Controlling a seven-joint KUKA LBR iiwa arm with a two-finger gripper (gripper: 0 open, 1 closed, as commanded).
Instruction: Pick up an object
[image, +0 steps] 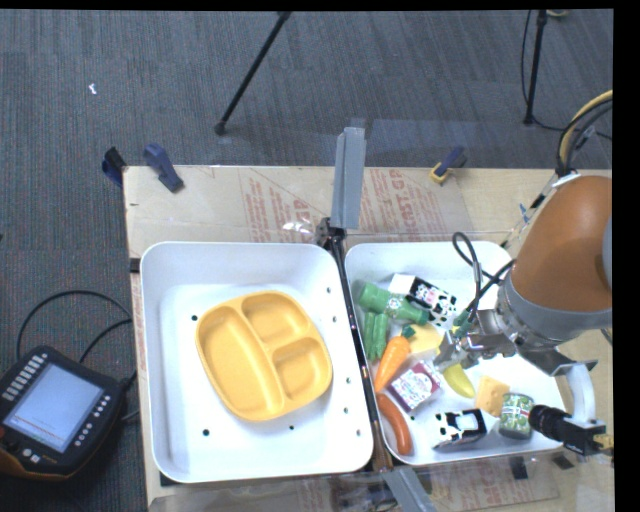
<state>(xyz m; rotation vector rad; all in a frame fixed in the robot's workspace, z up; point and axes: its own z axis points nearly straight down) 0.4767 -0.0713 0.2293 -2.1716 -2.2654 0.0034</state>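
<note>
- One pair of jaws, low over the middle of the right bin (365, 255), at the end of the grey arm (555, 310) reaching in from the right; open or shut cannot be told, hidden under wrist metal and cables.
- Nothing visibly held.
- Just below the jaws, a small yellow curved toy (458, 380), likely the nearest candidate: probably light hollow plastic, smooth and a little slippery, best pinched across its narrow middle.
- Just beside it, a red packet (415, 385) and an orange carrot (392, 360), both touching neighbours, so crowded for a clean grasp.
- Further back, green cucumbers (385, 300) and a cow-patterned carton (432, 295); boxy, stiff, easy across flat sides.
- Toward the front edge, a sausage (395, 428), a second cow-patterned piece (460, 425), a cheese wedge (490, 395) and a green tin (516, 415).
- Beside all this, the left bin (160, 300) with a yellow divided plate (263, 352).
- Beneath both bins, the tabletop (230, 200); off its left edge, a handheld control screen (55, 405) on the carpet.
</note>
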